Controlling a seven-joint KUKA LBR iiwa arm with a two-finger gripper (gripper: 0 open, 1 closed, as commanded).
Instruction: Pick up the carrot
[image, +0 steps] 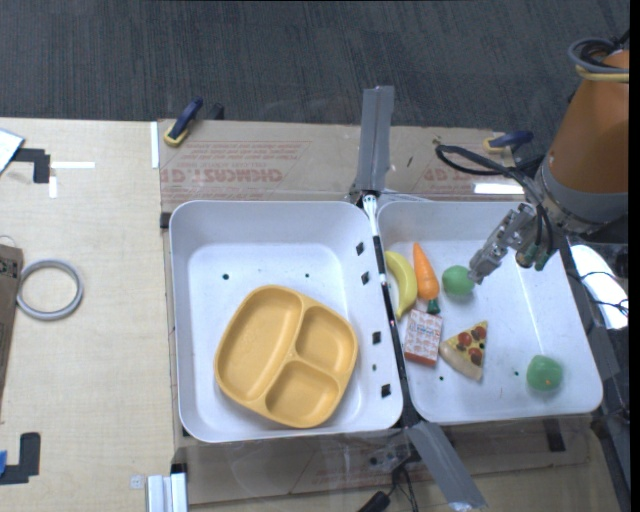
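Carrot (425, 271), lying lengthwise in the right bin (575, 400) between a banana (403, 283) and a green ball (457, 281), sits just beyond the jaws' tips, ungrasped. A clean pick likely requires clearing the ball and straddling the carrot's narrow width. Gripper (480, 268) slants downward from the orange-banded wrist; whether the jaws stand open cannot be told.
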